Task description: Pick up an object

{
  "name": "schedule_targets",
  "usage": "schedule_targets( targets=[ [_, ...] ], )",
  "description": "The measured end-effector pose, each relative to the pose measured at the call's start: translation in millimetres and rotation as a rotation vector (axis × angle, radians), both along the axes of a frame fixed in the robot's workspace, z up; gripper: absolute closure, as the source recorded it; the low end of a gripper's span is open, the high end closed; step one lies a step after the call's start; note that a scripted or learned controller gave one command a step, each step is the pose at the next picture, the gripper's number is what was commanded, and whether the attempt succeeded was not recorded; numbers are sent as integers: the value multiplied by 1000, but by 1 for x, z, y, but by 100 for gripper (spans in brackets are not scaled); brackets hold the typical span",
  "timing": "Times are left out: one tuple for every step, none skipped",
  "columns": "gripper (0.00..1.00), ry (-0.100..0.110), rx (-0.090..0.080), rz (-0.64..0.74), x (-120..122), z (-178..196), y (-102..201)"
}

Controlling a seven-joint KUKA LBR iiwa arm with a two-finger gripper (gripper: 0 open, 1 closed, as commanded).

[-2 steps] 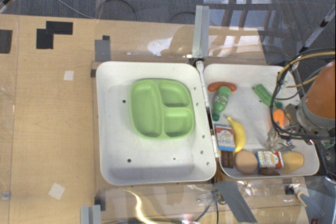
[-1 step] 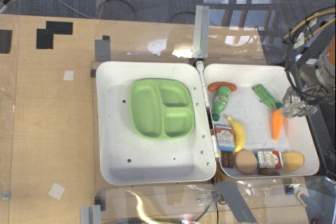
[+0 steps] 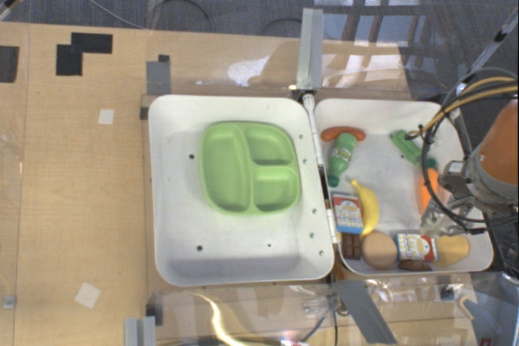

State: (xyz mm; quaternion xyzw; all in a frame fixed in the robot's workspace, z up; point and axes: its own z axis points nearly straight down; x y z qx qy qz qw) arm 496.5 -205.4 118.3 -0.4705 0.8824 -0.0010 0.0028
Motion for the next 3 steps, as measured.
schedule_targets(
  targets=[
    [0,-1,0,1,0,0,0],
    [0,-6,-2,-50,39,-28,0],
    [0,-11,-3,-80,50,-28,30]
  ],
)
